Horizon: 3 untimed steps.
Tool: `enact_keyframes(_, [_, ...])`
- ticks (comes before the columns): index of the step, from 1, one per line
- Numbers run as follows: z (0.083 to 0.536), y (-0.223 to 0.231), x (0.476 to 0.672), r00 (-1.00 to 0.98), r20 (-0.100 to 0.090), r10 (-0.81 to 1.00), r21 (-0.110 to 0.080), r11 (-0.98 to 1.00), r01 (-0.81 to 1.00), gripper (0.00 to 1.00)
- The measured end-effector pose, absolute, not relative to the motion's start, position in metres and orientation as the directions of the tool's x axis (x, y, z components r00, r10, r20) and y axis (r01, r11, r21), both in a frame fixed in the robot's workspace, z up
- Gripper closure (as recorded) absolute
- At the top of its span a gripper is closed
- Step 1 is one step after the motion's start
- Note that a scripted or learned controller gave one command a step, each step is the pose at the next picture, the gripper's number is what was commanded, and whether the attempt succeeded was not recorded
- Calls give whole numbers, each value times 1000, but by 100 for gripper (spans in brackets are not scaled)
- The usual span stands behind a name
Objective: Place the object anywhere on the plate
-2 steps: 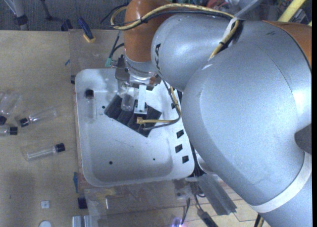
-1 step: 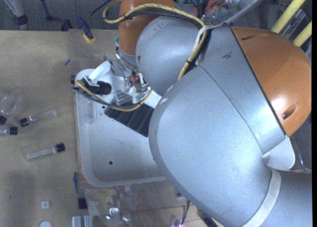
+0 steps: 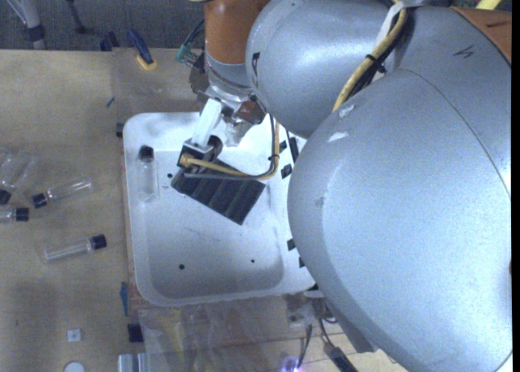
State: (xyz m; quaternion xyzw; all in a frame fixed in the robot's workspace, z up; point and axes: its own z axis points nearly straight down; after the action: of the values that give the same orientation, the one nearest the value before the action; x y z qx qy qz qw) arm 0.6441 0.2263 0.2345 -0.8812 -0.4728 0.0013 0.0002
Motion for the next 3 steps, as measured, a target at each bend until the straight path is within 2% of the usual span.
enact_keyframes(1, [224,223,667,862,1,506,0,-862,506,100])
enact_keyframes(2, [178,226,654,582,-5,813,-4,-582,813,100])
enact_keyframes(3, [222,223,667,886,1,464,0,-886,464,100])
